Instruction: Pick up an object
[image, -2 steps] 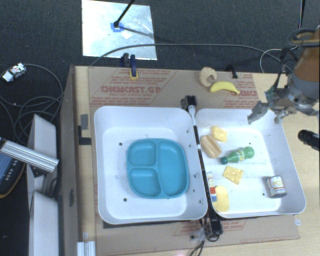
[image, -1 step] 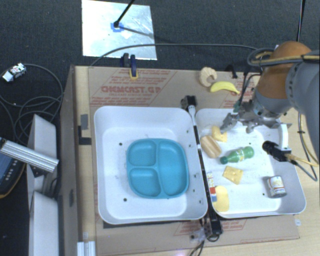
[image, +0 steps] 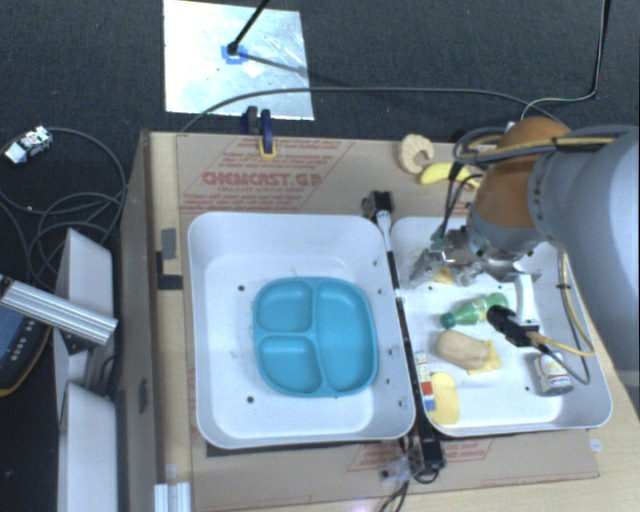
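My gripper (image: 437, 263) is low over the upper left part of the right bin (image: 590, 405), close to the wall it shares with the left bin. Just below it lies a green bottle-shaped toy (image: 468, 313). A tan lumpy piece (image: 463, 347) rests under that. A yellow item (image: 446, 403) sits at the bin's lower left, against a small colourful card (image: 428, 388). A small silver can (image: 549, 373) stands at the right, and a white stick (image: 525, 296) lies near the wrist. Nothing shows as held.
The left bin (image: 215, 300) holds a blue divided plate (image: 313, 335). On the cardboard behind the right bin lie a beige ring-like toy (image: 415, 152) and a yellow piece (image: 436, 173). The arm (image: 560, 190) covers the right bin's far corner.
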